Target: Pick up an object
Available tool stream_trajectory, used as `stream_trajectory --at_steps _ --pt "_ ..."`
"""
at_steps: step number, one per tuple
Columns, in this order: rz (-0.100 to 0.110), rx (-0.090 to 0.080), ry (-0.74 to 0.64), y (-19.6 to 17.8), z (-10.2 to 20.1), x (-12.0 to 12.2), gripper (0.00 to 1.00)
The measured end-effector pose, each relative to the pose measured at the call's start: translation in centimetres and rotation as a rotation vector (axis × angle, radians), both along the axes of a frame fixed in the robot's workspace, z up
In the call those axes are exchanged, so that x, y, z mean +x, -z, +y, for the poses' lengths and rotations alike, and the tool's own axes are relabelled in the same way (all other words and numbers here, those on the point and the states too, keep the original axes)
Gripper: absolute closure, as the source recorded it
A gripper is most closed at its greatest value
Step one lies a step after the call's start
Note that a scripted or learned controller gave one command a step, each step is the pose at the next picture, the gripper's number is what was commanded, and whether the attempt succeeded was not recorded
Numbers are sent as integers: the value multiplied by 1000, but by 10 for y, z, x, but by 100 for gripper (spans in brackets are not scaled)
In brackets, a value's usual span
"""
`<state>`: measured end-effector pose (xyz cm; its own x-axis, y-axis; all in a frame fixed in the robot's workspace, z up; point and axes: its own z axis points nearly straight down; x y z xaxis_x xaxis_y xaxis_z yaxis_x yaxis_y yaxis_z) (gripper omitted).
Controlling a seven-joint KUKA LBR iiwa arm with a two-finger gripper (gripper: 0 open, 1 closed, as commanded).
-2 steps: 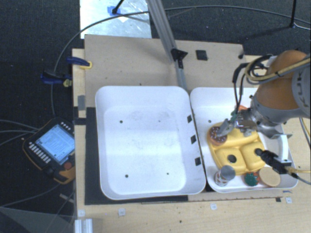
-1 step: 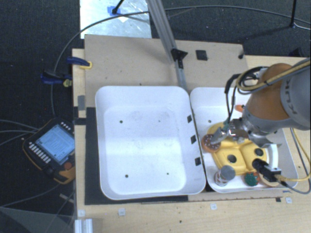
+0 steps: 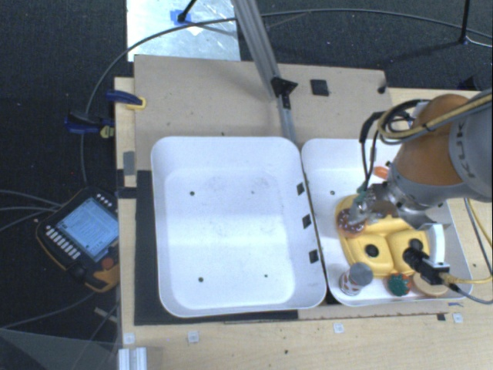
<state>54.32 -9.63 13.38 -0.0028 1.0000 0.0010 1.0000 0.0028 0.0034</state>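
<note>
My pincer (image 3: 360, 209) hangs low in the right bin (image 3: 331, 176), just at the upper left edge of the yellow plastic toy (image 3: 381, 241); whether it is spread or pressed together I cannot tell. Below the toy sit a small grey-capped object (image 3: 357, 276) and a green one (image 3: 397, 286).

The flat tan board desk (image 3: 231, 99) carries two shallow white plastic bins side by side, their edges touching. The tool (image 3: 360, 206) is over the right bin (image 3: 327, 176); the left bin (image 3: 231, 222) lies beside it, on the far side from the arm. A small black square piece (image 3: 320, 88) lies on the desk beyond the tool.
</note>
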Motion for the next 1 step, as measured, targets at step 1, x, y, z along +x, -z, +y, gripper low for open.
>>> stream_trajectory --at_steps 1 --pt "-4 -2 -1 -64 -1 -2 100"
